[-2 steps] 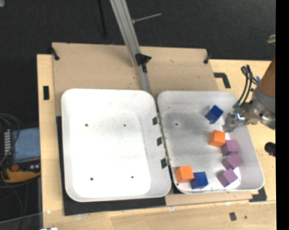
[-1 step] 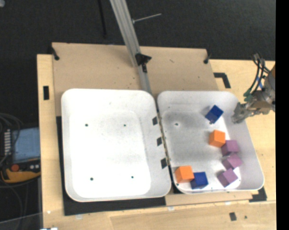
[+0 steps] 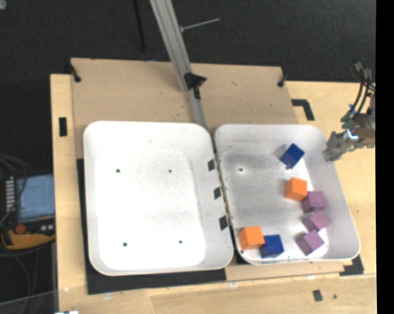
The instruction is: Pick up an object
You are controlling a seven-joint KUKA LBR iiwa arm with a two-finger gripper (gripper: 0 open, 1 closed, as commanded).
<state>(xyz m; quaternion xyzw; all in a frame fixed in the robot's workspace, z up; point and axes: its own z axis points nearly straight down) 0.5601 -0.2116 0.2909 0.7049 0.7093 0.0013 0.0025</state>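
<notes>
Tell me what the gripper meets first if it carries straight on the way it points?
Probably the right bin's rim just below the gripper, then the nearest blue cube; depth is unclear from above.

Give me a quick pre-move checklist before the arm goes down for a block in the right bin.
1. Gripper over the right bin's far right rim: ok.
2. Fingers open: cannot tell.
3. Gripper free of cargo: cannot tell.
4. Nearest target, the upper blue block, stands apart from the others: ok.
5. Orange block free of neighbours: not ok, purple block sits against it.
6. Gripper directly above a block: not ok.
</notes>
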